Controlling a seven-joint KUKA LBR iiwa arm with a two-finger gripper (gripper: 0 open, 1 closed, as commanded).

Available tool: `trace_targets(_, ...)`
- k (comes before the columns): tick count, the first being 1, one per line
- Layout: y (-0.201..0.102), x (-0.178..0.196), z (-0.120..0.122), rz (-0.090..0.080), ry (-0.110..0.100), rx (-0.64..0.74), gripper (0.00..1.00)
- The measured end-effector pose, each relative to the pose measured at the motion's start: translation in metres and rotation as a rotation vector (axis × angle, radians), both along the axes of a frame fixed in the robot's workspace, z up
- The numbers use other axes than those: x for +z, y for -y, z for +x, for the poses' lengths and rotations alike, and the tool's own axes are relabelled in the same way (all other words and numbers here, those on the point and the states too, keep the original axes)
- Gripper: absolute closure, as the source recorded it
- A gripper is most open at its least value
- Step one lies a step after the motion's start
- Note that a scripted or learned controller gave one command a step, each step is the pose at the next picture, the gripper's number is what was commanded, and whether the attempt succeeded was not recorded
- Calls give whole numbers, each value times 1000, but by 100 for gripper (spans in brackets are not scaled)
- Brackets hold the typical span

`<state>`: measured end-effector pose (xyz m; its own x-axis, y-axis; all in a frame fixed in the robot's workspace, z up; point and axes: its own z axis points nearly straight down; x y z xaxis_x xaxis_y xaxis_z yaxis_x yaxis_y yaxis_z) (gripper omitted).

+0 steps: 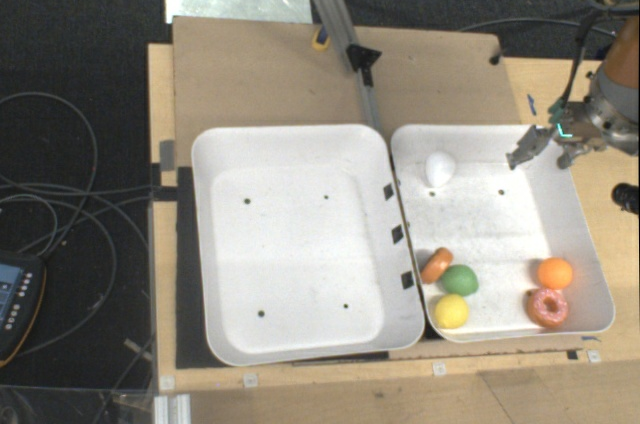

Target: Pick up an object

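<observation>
Gripper [542, 148] sits at the upper right of the frame, right over the far right rim of the right-hand bin [590, 242]. Two dark fingers show, one [523, 152] pointing down-left toward the bin floor, the other at the right; there's a clear gap between them, so they stand apart, and nothing sits in that gap. No object touches them.

Down in the bin, a white ball [440, 168] lies near the upper left corner, well to the left of the fingers. Lower in the frame, the rest cluster along the near edge: an orange carrot-like piece [436, 264] touching a green ball [460, 279], with a yellow ball [451, 311] just below. At the lower right corner, an orange ball [555, 273] rests just above a pink doughnut [548, 307]. All of these lie well apart from the fingers.

The left-hand bin [300, 242] lies beside it, rims touching.
</observation>
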<state>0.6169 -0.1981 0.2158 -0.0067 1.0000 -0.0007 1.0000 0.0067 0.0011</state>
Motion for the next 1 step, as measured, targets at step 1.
trace_targets(1, -3, -42, -4, 1, -4, -3, 0)
